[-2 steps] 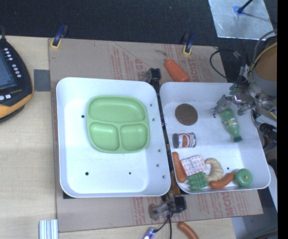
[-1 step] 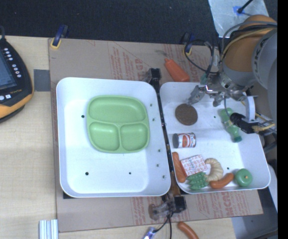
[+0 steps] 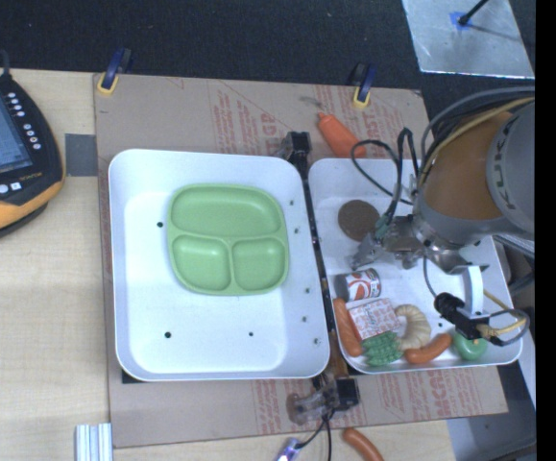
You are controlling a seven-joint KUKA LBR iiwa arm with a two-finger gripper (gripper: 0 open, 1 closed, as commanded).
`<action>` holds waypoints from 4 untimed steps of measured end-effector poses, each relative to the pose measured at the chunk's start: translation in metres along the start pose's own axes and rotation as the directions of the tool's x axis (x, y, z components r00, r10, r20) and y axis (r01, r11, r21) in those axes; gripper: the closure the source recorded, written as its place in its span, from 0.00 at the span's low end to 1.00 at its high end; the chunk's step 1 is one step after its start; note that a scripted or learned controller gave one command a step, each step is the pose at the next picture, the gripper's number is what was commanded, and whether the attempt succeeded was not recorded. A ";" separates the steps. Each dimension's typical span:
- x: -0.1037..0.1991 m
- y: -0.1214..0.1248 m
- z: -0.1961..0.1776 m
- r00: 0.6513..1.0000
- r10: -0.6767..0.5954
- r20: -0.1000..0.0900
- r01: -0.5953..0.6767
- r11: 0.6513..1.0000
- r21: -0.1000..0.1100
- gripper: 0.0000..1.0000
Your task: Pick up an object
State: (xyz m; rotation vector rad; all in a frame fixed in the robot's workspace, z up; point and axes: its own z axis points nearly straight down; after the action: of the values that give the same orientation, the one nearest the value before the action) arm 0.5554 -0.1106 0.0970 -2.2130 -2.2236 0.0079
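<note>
The right bin point(image 3: 327, 176) holds several small items. A brown disc point(image 3: 357, 219) lies near its far left. A red and white can point(image 3: 362, 284) sits below that, next to a printed packet point(image 3: 374, 316). An orange sausage-like piece point(image 3: 348, 327), a green leafy toy point(image 3: 383, 350), a pale ring point(image 3: 414, 323), another orange piece point(image 3: 426, 351) and a green piece point(image 3: 470, 347) crowd the near edge. My gripper point(image 3: 374, 250) hangs low over the bin between the brown disc and the can. Nothing is visibly held in it.
The left bin point(image 3: 138, 344) holds a green divided plate point(image 3: 228, 237). An orange carrot-like toy point(image 3: 336, 134) lies on the cardboard behind the right bin, and another orange piece point(image 3: 364, 442) in front. A teach pendant point(image 3: 4, 161) rests at far left. Cables loop over the right bin.
</note>
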 end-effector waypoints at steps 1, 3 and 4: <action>0.013 0.099 0.004 1.000 0.002 -0.001 -0.002 1.000 -0.004 0.00; -0.101 0.073 -0.008 1.000 0.000 0.000 0.000 1.000 -0.003 0.00; -0.102 0.072 -0.103 1.000 0.001 0.001 -0.001 1.000 -0.007 0.00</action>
State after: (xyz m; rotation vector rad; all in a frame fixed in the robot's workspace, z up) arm 0.6285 -0.2125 0.1996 -2.2179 -2.2260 0.0014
